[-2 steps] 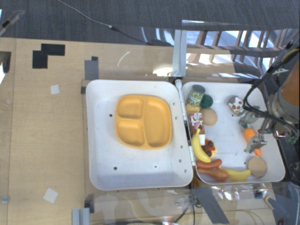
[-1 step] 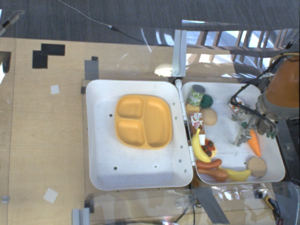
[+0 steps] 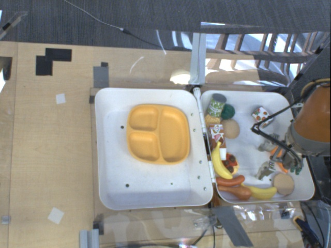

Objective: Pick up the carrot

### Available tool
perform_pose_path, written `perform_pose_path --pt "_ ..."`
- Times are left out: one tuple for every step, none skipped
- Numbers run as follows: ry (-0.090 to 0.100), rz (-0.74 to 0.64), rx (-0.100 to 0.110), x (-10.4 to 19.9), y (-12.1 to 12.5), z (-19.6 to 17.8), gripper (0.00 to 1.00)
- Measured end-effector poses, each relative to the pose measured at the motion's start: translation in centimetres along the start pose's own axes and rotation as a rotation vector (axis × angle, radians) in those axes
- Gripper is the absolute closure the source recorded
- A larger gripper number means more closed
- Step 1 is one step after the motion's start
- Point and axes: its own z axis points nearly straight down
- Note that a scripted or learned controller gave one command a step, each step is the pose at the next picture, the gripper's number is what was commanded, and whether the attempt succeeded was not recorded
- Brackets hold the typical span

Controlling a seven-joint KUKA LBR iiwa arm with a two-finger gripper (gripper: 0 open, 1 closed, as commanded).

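The carrot [image 3: 283, 162] is a small orange piece with a green end. It lies near the right wall of the right bin [image 3: 248, 94] and is partly hidden by the gripper body. My gripper [image 3: 266, 159] reaches in from the right and hangs low over this spot. Its two silver fingers [image 3: 267, 148] point left and stand apart, one above and one below the carrot's left end. The jaws are not closed on the carrot.
The right bin also holds a tan round item [image 3: 283, 184], two bananas [image 3: 262, 192], sausages [image 3: 230, 181], a bottle [image 3: 217, 134], a green can [image 3: 217, 107], broccoli [image 3: 228, 111] and a white-red item [image 3: 260, 115]. The left bin [image 3: 111, 154] holds a yellow divided plate [image 3: 158, 133].
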Motion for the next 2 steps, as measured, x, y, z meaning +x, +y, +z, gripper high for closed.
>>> perform_pose_path --pt "-0.008 -0.007 0.0 -0.3 0.2 -1.3 1.0" --pt "0.006 0.222 -0.002 2.8 8.5 -8.2 1.0"
